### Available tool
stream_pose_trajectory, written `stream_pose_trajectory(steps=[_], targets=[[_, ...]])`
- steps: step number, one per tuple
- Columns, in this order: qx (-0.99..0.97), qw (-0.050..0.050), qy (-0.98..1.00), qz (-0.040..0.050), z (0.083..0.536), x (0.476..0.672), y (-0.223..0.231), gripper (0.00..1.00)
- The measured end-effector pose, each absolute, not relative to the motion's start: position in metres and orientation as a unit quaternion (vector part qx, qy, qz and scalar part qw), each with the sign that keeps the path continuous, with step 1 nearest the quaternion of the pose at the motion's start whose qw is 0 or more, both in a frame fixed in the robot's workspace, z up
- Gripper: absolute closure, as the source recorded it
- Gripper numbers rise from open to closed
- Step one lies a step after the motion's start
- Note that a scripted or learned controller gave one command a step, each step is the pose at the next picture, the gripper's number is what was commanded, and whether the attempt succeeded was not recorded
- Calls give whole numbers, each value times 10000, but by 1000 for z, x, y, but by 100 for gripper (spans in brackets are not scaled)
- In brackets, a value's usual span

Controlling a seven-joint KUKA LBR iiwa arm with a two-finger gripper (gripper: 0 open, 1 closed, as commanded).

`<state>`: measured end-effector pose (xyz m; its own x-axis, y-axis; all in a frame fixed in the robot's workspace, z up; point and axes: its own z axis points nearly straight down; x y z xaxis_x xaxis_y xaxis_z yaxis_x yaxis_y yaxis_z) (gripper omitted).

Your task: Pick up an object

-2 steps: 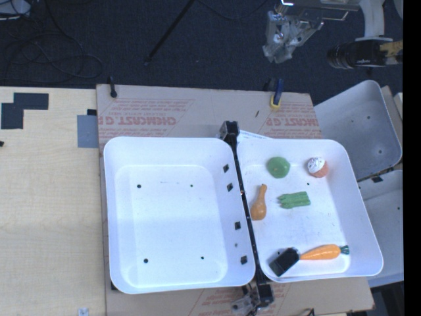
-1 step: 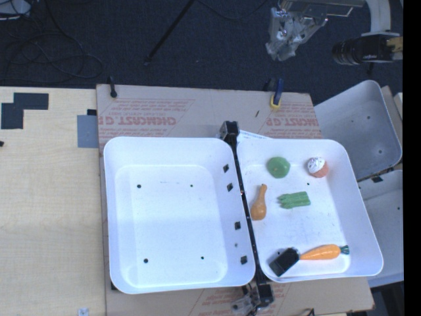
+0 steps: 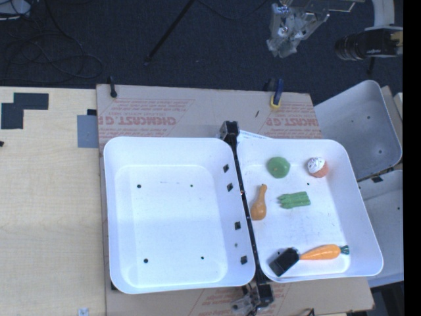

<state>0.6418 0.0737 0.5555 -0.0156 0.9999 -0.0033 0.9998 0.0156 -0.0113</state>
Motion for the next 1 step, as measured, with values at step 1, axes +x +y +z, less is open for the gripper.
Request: stream_pose_trajectory(steps=[1], targets=[[-6994,37,-7147,67,565,642,75,100]])
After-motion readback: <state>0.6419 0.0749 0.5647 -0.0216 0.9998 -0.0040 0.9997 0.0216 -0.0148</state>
